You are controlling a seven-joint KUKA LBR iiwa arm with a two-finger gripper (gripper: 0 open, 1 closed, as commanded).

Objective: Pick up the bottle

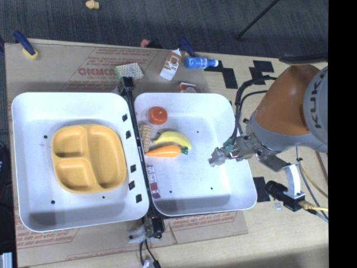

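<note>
End effector (217, 158) over right bin (184, 201), near its right wall — finger gap too blurred to tell | arm reaches in from right, wrist bent leftward | bottle (199, 63) on table beyond bins — well apart

Grey arm (290, 116) reaching in from the right, orange band above wrist, tool (218, 157) pointing left

Two shallow white plastic bins (22, 149) (223, 102) are sitting side by side, holding one yellow divided plate (89, 156), one banana (174, 139), one carrot (163, 151) and one red tomato (158, 115).
</note>
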